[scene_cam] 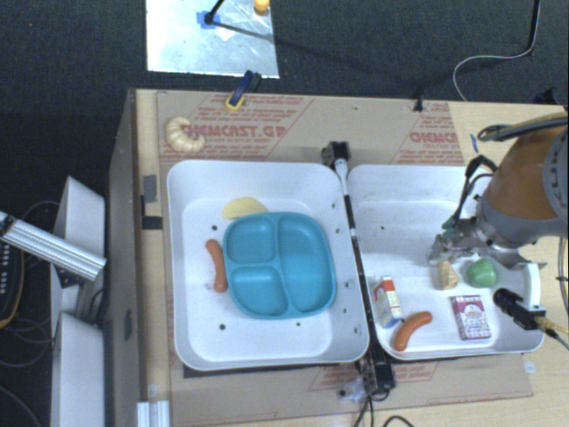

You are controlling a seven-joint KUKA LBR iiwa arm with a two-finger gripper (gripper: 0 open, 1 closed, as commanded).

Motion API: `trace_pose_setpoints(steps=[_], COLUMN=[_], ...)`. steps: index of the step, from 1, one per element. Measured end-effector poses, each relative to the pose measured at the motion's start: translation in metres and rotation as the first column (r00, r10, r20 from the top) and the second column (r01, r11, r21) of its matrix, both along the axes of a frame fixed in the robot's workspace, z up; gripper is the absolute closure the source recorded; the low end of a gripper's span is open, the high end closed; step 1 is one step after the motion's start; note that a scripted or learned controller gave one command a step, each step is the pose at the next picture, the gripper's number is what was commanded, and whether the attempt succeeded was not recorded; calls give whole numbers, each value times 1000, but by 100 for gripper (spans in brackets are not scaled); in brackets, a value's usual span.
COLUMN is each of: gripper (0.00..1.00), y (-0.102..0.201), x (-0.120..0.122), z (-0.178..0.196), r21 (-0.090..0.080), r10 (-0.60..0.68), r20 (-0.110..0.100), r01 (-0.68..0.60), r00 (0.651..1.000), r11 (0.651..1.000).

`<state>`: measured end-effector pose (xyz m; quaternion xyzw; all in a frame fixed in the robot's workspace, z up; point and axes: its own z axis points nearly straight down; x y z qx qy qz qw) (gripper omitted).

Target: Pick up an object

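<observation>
A: What's biggest here?
B: The left white plastic bin (200, 238), bearing a blue four-compartment plate (278, 264), a thin orange sausage (216, 265) and a yellow disc (244, 207).
A: And the right white bin (400, 194)?
B: A maroon card packet (469, 317), an orange sausage (412, 328), a small white-and-red bottle (387, 299), a round green object (482, 271), a beige lump (447, 276).
A: The gripper (452, 245)?
B: Just above the lump; I cannot tell its state.

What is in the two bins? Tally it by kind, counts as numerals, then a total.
Sausages: 2
Blue divided plate: 1
Yellow flat piece: 1
Small bottle: 1
Red packet: 1
Green object: 1
Tan object: 1
Total: 8
</observation>
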<state>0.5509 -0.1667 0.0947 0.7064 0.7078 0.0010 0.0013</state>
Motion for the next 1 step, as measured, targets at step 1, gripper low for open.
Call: trace_pose_setpoints(steps=[1], gripper=[100], y=[12], x=[-40], z=[87], r21=[-1], r10=[-1], r20=[0], r01=[1], r00=[1000], r11=[1000])
